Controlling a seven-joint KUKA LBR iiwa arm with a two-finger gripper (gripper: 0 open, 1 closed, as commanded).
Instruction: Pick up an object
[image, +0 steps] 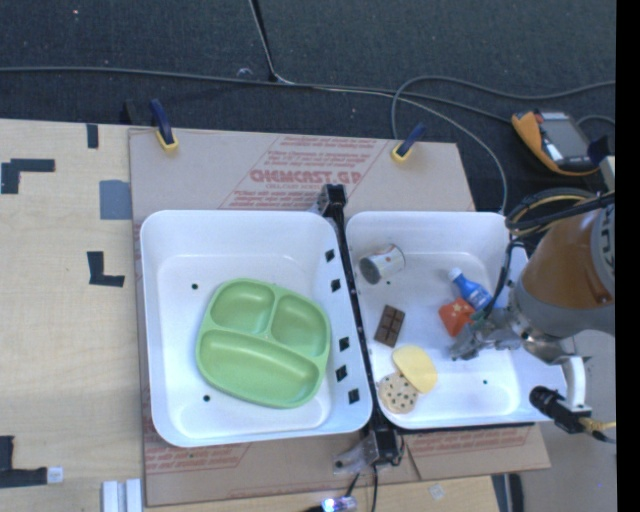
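The robot arm (575, 275) is big and round. It has a wide orange band with grey parts above and below it. Black and yellow cables curl along its top. At its end sits a small dark grey gripper (472, 343) made of metal.

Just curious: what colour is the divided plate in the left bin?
Light green plate, clearest in the camera view.
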